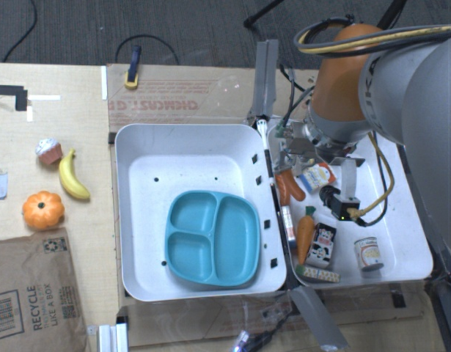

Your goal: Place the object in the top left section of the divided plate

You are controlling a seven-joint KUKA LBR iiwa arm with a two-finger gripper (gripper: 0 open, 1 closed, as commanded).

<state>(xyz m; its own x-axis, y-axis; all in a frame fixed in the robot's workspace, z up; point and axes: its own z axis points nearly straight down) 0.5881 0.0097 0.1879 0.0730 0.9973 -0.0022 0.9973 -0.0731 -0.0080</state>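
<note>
Cardboard box [31, 299]: nearest the camera at the lower left, printed "RECYCLE"; bystander clutter on the tabletop [64, 116], no part of my job.

Divided plate [213, 237]: teal, three sections, flat in the left bin [137, 160]; it sits low and centred so every section lies open from above; nothing rests in it yet, so the placing is not done.

Top left section [197, 214]: the smaller compartment on the plate's upper left side; I judge this my target, and its low ridges mean I must drop in squarely.

Right bin [408, 262]: holds the candidates, crowded against the wall shared with the left bin; a carrot [304, 237], a small black-and-white carton [323, 244], a tin can [369, 254], a hot dog [289, 188], a small white packet [317, 176]; which one is "the object" I cannot tell.

End effector [302, 152]: low over the upper part of the right bin, just above the hot dog and the packet, placed there to pick; my own wrist hides the tips, so I cannot tell whether it is wide, narrow or holding anything.

Pumpkin [42, 210], banana [72, 177], cupcake [48, 151]: loose on the tabletop left of the bins, well apart from my reach.

Clamp [133, 74]: at the far edge, pinning the cardboard down.
</note>
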